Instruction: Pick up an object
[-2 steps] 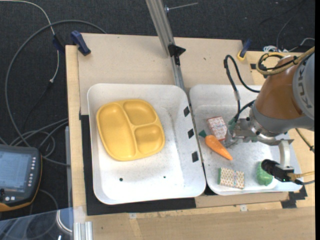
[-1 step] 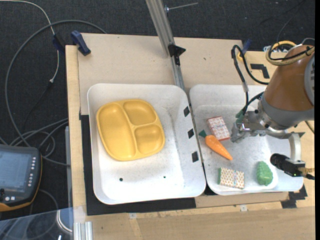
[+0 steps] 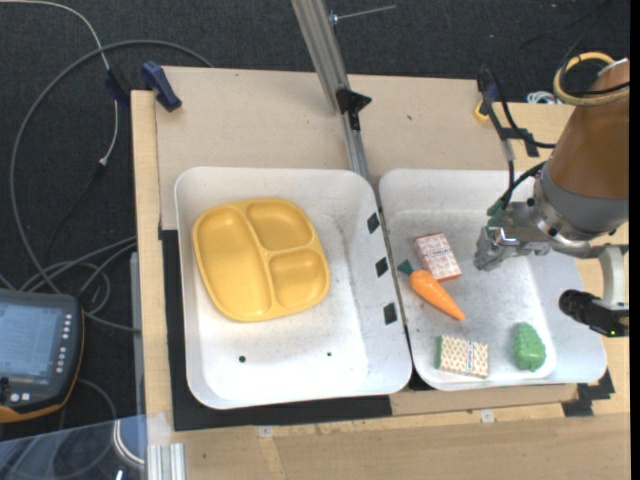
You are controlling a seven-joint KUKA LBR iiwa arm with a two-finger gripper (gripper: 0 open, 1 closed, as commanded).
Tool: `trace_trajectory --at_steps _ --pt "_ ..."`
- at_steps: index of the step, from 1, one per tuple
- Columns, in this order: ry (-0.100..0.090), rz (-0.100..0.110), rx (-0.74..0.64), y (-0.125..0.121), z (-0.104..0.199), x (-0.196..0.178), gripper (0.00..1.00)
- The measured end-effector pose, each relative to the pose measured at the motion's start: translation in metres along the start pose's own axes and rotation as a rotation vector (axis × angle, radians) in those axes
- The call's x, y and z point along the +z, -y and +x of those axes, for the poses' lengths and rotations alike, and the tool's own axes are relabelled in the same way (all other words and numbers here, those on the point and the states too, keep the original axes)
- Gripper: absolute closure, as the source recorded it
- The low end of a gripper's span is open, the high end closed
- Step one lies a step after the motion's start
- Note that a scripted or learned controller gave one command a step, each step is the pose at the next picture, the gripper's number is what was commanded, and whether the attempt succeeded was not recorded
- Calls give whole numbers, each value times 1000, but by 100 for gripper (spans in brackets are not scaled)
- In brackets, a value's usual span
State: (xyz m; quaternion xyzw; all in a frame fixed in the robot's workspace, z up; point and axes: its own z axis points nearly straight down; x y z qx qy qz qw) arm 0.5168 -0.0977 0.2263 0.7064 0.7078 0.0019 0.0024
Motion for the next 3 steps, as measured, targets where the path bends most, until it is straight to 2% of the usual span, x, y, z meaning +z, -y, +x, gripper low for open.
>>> trace_trajectory --at_steps 1,2,3 --pt "-3 6 -4 -4 46 3 100" --pt "-3 4 -6 -6 100 -10 100" --pt "-3 10 -4 -3 153 2 100"
